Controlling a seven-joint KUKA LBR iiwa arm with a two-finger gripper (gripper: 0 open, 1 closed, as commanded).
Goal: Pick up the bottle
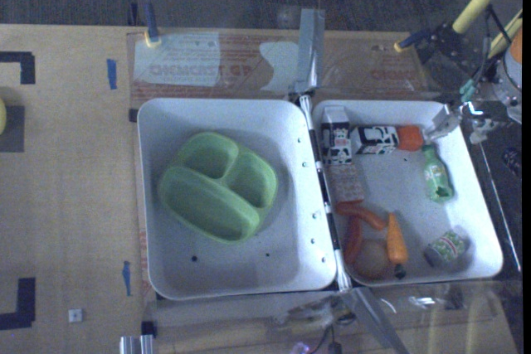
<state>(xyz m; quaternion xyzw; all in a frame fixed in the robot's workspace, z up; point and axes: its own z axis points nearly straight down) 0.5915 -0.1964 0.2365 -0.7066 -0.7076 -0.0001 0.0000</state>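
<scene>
Lying flat, green bottle (437, 180), pale label, slim neck.

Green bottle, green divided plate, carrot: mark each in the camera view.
green bottle (436, 179): camera view, middle of its body, right bin.
green divided plate (217, 186): camera view, ridge between its compartments, left bin.
carrot (397, 239): camera view, middle of its length, right bin.
</scene>
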